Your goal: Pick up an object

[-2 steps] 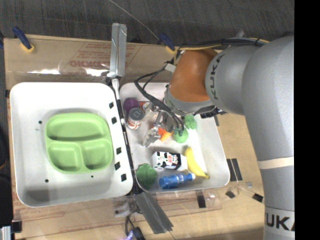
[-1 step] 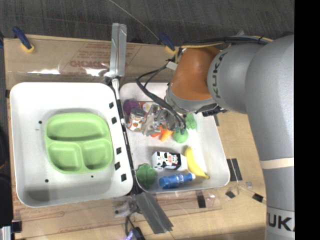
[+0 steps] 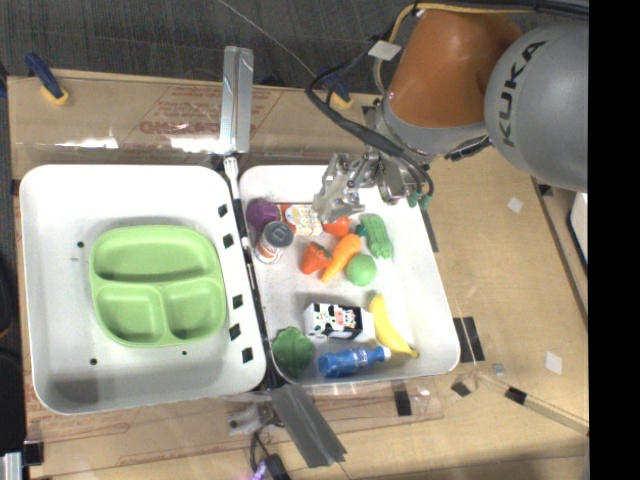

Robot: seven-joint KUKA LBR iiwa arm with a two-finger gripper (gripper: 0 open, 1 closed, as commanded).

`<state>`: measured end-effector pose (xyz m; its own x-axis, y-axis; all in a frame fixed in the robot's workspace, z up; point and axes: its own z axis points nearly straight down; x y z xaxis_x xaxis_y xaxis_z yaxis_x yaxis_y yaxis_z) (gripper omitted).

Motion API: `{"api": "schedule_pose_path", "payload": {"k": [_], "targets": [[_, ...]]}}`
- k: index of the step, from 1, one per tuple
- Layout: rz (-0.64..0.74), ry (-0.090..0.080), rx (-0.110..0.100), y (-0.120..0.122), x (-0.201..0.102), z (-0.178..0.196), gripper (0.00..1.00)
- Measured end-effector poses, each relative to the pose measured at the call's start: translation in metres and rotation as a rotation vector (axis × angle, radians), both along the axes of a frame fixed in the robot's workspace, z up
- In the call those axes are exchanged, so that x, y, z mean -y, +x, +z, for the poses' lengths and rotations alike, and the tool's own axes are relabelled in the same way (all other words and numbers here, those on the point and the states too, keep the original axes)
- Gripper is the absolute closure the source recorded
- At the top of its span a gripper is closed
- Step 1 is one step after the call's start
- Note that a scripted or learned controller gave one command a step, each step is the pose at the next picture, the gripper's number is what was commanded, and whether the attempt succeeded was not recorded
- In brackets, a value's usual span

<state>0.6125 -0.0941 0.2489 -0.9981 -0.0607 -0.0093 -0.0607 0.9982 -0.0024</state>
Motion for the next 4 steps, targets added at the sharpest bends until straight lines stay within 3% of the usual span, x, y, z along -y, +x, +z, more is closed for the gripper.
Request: {"api": "schedule_pose_path", "payload": {"k": [1,2,3,4], "targets": [[0.18,0.003,-0.017,-0.007,0.058,-0.09,1.0],[0.076,0.0,-0.005,-0.001,0.042,-0.01,1.0],[0.275,0.003,-0.014,-0.046,0.097,-0.08,1.0],[0.276,0.002,-0.012,-0.045,0.096,-0.079,0.0]]}}
